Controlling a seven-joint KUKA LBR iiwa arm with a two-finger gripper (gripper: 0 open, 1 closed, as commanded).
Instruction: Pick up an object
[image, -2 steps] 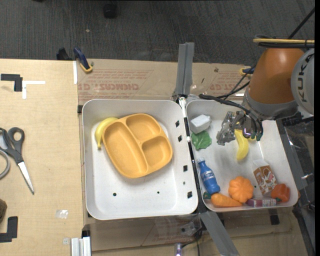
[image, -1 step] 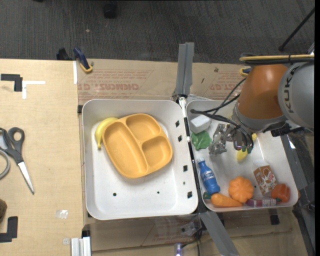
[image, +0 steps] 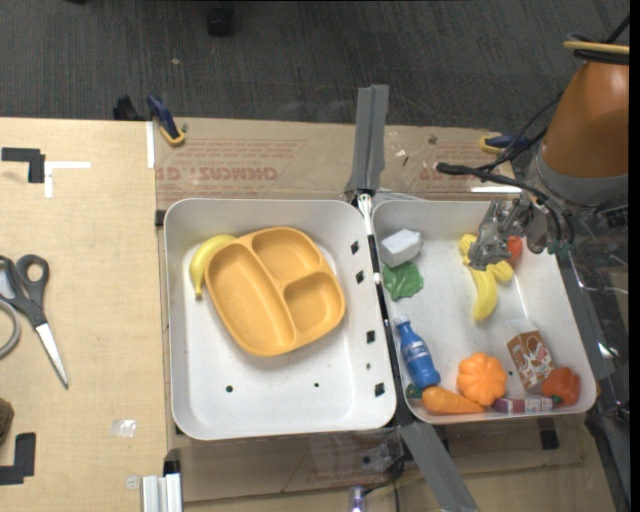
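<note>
My gripper (image: 492, 246) is low in the right bin (image: 574, 305), near its far wall. It sits right over the upper end of a yellow banana (image: 484, 295), which curves down toward the bin's middle. A small red piece (image: 515, 245) shows just beside the gripper. The metal of the gripper hides the banana's top, so contact with it is unclear. The orange band of the arm (image: 595, 110) rises at the upper right.
The right bin also holds a white block (image: 400, 243), a green item (image: 403, 282), a blue bottle (image: 415, 357), an orange pumpkin (image: 481, 377), a carrot (image: 452, 402), a snack packet (image: 529, 357) and a red pepper (image: 562, 384). An orange divided plate (image: 272, 290) lies in the left bin (image: 260, 420).
</note>
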